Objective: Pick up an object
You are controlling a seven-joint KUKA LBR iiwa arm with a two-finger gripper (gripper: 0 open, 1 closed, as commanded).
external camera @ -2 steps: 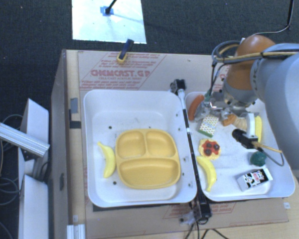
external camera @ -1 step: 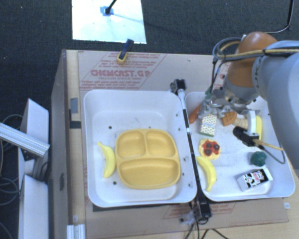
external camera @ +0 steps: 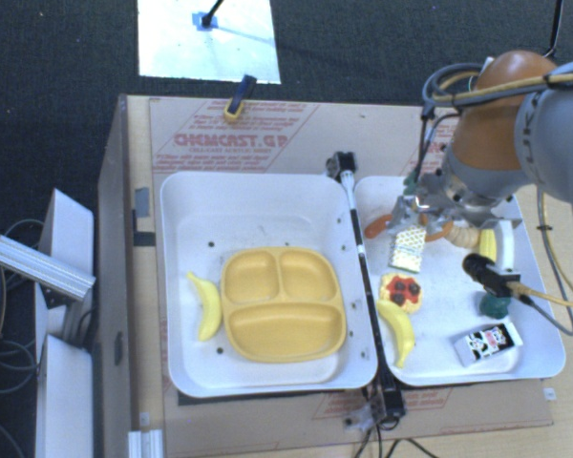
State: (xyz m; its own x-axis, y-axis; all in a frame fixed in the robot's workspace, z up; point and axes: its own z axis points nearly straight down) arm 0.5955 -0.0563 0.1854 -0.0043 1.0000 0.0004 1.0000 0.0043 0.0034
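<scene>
In the right bin (external camera: 544,346), end effector (external camera: 413,219) just above patterned card (external camera: 408,248), grip state unclear

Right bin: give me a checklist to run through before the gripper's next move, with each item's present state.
1. Gripper is over the right bin: ok.
2. Fingers' state confirmed: cannot tell.
3. A target sits near the gripper, the speckled card just below it: ok.
4. Nothing is already held: cannot tell.
5. Other items lie apart from the card, the banana and the milk carton: ok.
6. The cable across the bin clears the arm's path: cannot tell.
</scene>
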